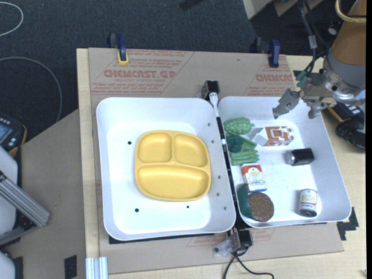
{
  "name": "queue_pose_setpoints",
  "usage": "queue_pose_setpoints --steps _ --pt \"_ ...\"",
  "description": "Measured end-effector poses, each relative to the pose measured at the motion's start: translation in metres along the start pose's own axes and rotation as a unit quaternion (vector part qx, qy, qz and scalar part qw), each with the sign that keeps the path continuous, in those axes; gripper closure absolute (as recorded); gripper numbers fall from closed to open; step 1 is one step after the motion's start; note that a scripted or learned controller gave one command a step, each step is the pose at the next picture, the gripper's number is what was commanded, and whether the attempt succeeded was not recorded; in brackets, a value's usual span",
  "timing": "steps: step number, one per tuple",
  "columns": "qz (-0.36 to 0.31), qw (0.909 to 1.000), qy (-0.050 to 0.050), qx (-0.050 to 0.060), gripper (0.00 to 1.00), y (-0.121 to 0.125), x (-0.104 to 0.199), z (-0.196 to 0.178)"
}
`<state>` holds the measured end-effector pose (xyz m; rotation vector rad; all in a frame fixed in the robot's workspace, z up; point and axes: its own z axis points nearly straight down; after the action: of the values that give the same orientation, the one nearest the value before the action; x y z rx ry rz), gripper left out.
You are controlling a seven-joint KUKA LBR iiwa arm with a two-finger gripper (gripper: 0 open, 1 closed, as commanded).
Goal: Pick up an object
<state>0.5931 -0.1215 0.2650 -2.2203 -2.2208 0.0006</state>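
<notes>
The arm (351,51) shows an orange band above a grey wrist, with thin dark cables and metal-grey jaws.

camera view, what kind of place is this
Probably a robotics lab grasping bench: two shallow white bins on a clamped brown board, a yellow divided plastic plate, and a grey robot arm reaching in.

Two bins sit side by side on the table (174,68). The left bin (110,173) holds a divided plate (172,165) at its middle. In the right bin (331,156), a leafy bunch (238,135) lies against the left wall, a carton (254,177) in front of it, and a round lid (260,206) nearest the front. A packet (278,135) lies mid-bin, a cylinder (299,156) to its right, a can (307,201) at front right. My claw (299,104) hangs over the bin's back right.
</notes>
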Motion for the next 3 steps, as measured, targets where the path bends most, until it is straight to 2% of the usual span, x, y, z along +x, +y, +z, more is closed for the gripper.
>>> queue_pose_setpoints --steps 1,2,3 --pt "-0.003 1.0 0.002 0.006 0.0 -0.091 0.078 0.034" --pt "0.0 1.0 0.0 -0.002 1.0 -0.086 0.073 0.022" --pt "-0.004 1.0 0.002 0.004 1.0 -0.107 0.148 0.068"
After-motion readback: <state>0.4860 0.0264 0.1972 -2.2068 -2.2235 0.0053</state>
